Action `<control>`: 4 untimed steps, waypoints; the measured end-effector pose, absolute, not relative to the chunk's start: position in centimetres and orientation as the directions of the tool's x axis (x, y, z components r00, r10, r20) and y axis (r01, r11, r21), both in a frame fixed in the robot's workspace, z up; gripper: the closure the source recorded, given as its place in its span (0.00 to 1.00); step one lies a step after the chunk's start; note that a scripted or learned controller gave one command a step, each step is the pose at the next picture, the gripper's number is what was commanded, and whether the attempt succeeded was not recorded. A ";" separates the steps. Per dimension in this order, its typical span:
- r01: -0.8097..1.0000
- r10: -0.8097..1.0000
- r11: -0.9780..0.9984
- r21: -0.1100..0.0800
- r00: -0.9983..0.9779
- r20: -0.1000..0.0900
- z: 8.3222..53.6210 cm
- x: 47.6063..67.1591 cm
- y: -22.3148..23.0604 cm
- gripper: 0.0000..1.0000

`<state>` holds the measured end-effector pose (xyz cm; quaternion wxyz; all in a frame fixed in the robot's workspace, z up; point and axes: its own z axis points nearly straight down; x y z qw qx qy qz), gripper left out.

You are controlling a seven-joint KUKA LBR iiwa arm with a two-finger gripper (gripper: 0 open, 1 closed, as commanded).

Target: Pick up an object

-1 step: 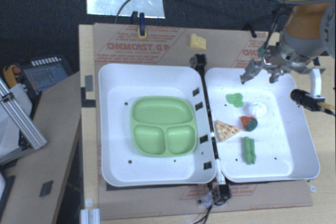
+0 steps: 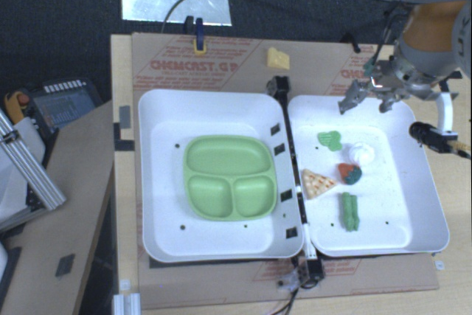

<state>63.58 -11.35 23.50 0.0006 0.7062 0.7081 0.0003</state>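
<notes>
The gripper is hanging over the far edge of the right bin, and its two fingers are standing apart with nothing between them. The arm is reaching in from the right side. In this bin several small toy foods are lying close together: a green leafy piece, a white ball, an orange and teal piece, a pizza slice and a long green vegetable. The left bin is holding a green divided plate. I am judging that these toys are light, stiff plastic, perhaps a little slippery. The long green vegetable is lying a little apart from the others, so closing the fingers across its narrow middle looks easiest. The white ball and the orange and teal piece are almost touching, so a grasp there could push one away.
</notes>
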 end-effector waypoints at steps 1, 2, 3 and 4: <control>1.000 1.000 0.005 -0.002 -0.005 0.000 18.0 63.6 -10.3 0.00; 1.000 1.000 0.001 -0.001 -0.001 0.000 13.5 63.2 -11.0 0.00; 1.000 1.000 0.001 -0.002 -0.001 0.000 8.3 63.2 -10.9 0.00; 1.000 1.000 0.001 0.003 -0.001 0.000 9.7 63.3 -10.9 1.00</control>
